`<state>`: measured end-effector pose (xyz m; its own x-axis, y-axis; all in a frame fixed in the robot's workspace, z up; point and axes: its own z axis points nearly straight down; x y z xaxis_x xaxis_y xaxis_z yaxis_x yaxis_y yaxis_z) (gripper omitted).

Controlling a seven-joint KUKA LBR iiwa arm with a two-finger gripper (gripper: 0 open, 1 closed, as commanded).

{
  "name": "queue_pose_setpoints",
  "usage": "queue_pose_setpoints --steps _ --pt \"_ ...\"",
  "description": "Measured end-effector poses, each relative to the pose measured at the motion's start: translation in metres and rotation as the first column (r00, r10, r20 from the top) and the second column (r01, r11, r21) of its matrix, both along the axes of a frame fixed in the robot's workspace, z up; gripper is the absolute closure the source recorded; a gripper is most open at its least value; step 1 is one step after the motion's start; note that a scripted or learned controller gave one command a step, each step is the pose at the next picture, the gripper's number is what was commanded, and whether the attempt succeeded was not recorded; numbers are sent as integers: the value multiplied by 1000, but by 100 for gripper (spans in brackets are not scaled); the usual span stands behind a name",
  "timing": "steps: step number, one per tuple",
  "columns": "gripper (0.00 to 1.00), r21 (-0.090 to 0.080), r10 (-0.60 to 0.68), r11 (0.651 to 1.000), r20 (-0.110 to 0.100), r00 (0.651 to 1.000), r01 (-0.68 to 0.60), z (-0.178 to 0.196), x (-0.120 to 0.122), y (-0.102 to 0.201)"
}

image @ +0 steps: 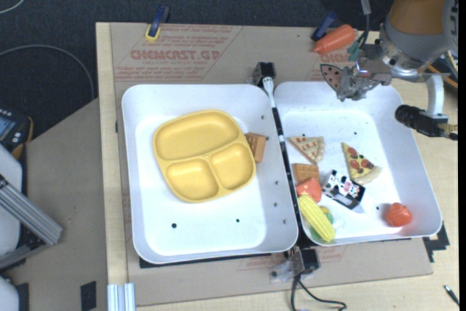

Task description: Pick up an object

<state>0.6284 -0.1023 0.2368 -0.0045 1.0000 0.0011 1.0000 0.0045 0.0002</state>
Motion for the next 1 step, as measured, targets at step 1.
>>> queue_pose_setpoints --steps 1 --pt "100 1 1 1000 -3 1000 -1 6 -19 47"
